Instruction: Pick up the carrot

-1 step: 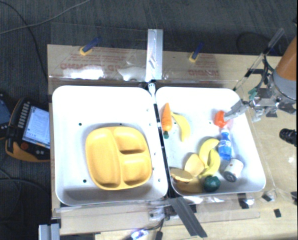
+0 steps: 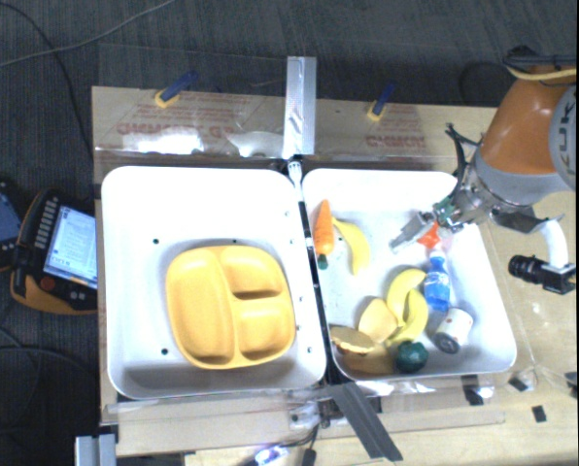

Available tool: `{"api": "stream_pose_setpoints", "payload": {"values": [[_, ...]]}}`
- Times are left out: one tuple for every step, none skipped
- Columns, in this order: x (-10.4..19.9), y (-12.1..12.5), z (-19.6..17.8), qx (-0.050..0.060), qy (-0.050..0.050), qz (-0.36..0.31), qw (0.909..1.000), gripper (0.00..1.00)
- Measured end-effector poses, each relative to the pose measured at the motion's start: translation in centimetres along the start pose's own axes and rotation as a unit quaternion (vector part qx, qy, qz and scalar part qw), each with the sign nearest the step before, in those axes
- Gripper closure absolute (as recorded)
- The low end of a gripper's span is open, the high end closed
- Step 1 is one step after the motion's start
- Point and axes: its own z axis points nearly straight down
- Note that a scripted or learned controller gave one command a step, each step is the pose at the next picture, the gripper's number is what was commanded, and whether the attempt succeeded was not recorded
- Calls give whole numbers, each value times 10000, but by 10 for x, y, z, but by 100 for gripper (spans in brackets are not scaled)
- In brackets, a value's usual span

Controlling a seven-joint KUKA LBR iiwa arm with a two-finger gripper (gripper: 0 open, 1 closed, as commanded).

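- The small orange toy carrot with a green top [image 2: 323,229] lies in the right shallow white plastic bin [image 2: 493,304], along its left wall beside the divider between the 2 bins, with its green end pointing toward the bottom of the view.
- A curved yellow toy banana [image 2: 356,245] lies just beside the carrot on its right.
- Further right in the same bin sit a second yellow banana [image 2: 408,299], a small blue and white bottle [image 2: 436,287], a white cylinder [image 2: 454,328], a dark green round piece [image 2: 412,356] and a tan, shell-like piece [image 2: 359,343].
- The grey 2-finger gripper [image 2: 412,231] hangs over the upper right part of that bin, well apart from the carrot; its fingers look parted, with nothing between them.
- The left white bin [image 2: 134,202] holds a yellow plastic plate with 3 compartments [image 2: 231,304].
- Judged from this, the pick has not begun: the carrot rests untouched, and the reach, the grip and the lift are all left to do.
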Motion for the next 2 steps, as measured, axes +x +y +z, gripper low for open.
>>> {"api": "stream_pose_setpoints", "payload": {"values": [[75, 17, 0, 2, -1, -545, 9985, 0], [121, 48, 0, 5, -10, -1359, 9907, 0]]}}
